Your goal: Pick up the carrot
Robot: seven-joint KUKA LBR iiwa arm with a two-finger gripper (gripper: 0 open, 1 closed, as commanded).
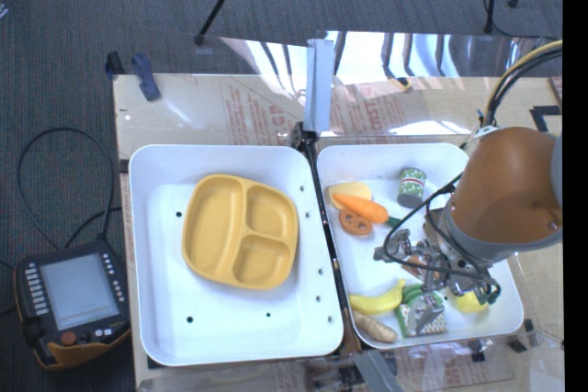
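Up and to the left of the end effector [430,282], well apart from it, the carrot [360,207] lies on the floor of the right bin [386,151], orange body slanting down toward its green stub end. It rests against a pale yellow piece [353,191] above it and just over a round orange slice [355,222], so it sits in a loose cluster, likely scattered as sorting clutter. Nothing grips it; the task looks not yet started on the carrot itself.

End effector hangs low over the near right part of the same bin, under the orange wrist band [510,188], with cables looped beside it. Its tips are buried among toys, so whether they are apart or together cannot be told. Right at it sit a yellow banana [377,299] to its left, a tan potato-like piece [375,326] lower left, a green-and-white packet [421,317] just below, and a yellow-green fruit [473,300] to its right. A small green-labelled can [412,184] stands upright well above it.

Far left of the end effector, the left bin [156,289] holds a yellow divided plate [242,231], probably a drop spot. A teach pendant [72,296] lies off the surface on the floor.

Judgement: next move needs a shift up-left and a grasp across the carrot's narrow width; neighbours touching it could get nudged.
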